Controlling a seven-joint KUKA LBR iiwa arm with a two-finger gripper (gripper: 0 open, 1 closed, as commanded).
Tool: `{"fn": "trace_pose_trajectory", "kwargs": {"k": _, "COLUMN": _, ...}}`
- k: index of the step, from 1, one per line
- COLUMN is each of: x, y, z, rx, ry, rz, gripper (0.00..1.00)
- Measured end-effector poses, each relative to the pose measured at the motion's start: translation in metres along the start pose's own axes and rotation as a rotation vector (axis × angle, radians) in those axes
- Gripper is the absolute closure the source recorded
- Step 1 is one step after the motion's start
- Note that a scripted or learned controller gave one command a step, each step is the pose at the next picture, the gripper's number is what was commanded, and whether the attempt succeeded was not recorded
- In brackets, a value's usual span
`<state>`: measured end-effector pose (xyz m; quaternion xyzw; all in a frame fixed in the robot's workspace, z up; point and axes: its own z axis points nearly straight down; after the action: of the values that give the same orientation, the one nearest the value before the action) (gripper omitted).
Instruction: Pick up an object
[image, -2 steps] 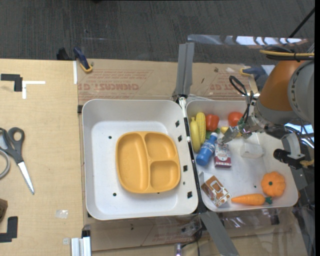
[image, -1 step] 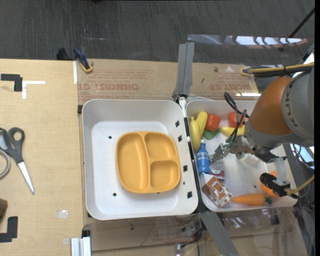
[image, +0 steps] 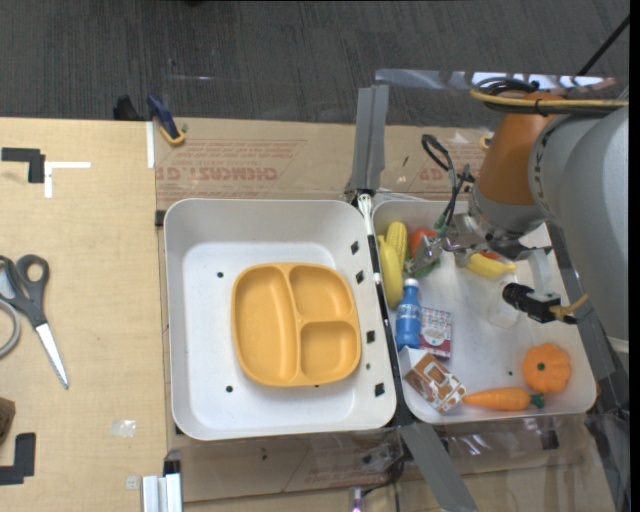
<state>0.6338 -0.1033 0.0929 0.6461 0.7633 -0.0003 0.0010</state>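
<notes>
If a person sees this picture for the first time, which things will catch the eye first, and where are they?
The yellow divided plate stands out first, lying alone in the middle of the left bin. Next comes the big grey arm with its orange band, reaching from the right over the right bin, where small toy foods lie scattered: a pumpkin and a carrot near the front right corner, a corn cob along the left wall.

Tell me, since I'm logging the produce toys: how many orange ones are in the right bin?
2: a pumpkin near the right wall and a carrot along the near edge of the right bin. The arm may hide others.
</notes>
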Motion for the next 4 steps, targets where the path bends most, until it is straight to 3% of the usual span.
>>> {"fn": "trace_pose_trajectory", "kwargs": {"k": 1, "x": 0.013, "y": -0.064, "z": 0.001, "rx": 0.003, "ry": 0.001, "rz": 0.023, "gripper": 0.00}}
{"fn": "trace_pose_trajectory", "kwargs": {"k": 2, "x": 0.003, "y": -0.141, "z": 0.002, "rx": 0.004, "ry": 0.002, "rz": 0.167, "gripper": 0.00}}
{"fn": "trace_pose_trajectory", "kwargs": {"k": 3, "x": 0.002, "y": -0.140, "z": -0.007, "rx": 0.003, "ry": 0.002, "rz": 0.169, "gripper": 1.00}}
{"fn": "trace_pose_trajectory", "kwargs": {"k": 4, "x": -0.066, "y": -0.107, "z": -0.159, "rx": 0.000, "ry": 0.000, "rz": -0.202, "gripper": 1.00}}
